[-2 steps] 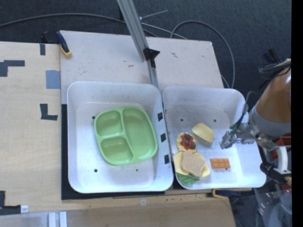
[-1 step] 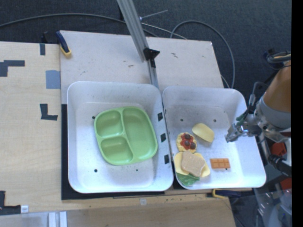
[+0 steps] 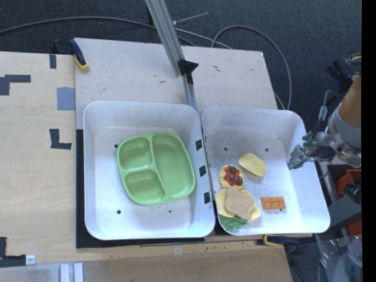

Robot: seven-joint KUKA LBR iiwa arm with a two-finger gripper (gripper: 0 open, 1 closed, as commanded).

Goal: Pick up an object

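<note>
- We see the gripper at the right bin's right rim; we cannot tell its state.
- A pale yellow wedge, a round pizza toy, a sandwich and an orange waffle block lie lower centre-right.
- A green divided tray sits in the left bin.

Even, fairly bright light is cast from above. The bins left of the pincer are rendered almost washed out, with soft shadow gathered inside their walls. The pincer itself is smeared by blur. The dark floor behind it is grainy, and detail is soft throughout.
</note>
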